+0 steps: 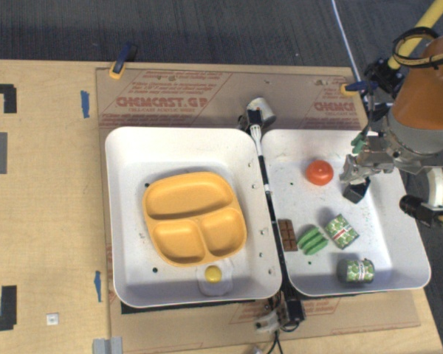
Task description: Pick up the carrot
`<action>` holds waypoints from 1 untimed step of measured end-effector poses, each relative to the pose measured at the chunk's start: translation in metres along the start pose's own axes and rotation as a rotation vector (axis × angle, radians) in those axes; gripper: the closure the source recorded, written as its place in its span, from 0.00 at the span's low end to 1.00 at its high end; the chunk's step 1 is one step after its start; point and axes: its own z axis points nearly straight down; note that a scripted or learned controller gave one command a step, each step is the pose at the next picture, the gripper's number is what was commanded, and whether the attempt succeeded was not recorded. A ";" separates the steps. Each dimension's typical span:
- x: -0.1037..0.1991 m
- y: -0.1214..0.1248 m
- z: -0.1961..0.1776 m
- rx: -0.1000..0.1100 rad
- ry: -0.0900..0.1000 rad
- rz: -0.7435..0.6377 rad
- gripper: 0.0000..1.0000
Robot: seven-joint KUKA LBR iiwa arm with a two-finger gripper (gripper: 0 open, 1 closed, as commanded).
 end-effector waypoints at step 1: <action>0.037 -0.034 0.099 0.002 0.001 0.009 0.00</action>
